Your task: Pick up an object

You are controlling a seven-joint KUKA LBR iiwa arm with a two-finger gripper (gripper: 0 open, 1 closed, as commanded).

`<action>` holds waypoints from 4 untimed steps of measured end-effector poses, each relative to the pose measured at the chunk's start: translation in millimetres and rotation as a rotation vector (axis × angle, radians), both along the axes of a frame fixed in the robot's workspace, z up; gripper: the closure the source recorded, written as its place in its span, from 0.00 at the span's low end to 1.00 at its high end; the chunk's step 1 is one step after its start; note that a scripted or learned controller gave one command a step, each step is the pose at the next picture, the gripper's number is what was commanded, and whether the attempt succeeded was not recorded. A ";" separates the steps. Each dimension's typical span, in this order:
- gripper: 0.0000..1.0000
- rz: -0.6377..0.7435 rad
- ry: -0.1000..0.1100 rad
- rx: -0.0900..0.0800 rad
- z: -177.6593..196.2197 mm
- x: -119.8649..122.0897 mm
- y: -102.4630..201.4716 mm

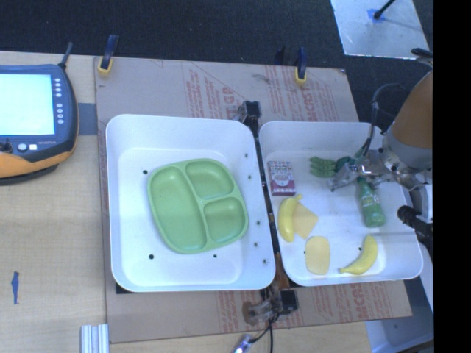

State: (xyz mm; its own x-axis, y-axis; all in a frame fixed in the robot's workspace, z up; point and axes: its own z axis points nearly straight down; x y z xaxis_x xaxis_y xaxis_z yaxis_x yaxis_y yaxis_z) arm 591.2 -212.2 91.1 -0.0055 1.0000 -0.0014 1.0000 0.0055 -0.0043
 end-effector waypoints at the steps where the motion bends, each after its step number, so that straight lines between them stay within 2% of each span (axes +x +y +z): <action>1: 0.00 -0.002 -0.004 0.001 37.2 65.1 0.4; 2: 0.00 0.000 0.001 0.001 9.5 3.6 0.5; 3: 0.00 -0.002 -0.003 0.001 41.8 64.4 6.2; 4: 0.00 -0.001 0.001 0.001 0.3 -35.7 0.1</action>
